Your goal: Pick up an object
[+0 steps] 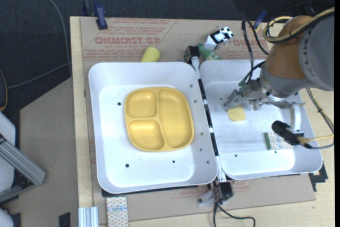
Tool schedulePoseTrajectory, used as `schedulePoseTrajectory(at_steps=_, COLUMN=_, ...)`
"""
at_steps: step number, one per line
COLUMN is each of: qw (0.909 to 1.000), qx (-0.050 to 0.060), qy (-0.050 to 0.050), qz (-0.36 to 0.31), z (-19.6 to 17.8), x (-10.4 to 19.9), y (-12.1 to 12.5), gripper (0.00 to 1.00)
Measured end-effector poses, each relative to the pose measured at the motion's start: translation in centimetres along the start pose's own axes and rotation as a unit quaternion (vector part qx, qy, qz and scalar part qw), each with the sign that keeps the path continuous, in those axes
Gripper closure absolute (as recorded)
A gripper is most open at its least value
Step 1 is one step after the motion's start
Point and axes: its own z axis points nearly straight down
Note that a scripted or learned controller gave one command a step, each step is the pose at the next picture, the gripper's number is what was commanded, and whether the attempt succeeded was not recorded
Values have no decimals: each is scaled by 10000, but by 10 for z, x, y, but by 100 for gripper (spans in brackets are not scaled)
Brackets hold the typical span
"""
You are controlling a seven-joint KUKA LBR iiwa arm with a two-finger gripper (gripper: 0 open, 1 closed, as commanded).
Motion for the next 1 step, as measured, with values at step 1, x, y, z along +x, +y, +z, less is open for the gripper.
schedulePoseTrajectory(at_steps=1, qw=10000, qx=26, qy=6, qz=5, z=20, x=6, y=-11, gripper=0)
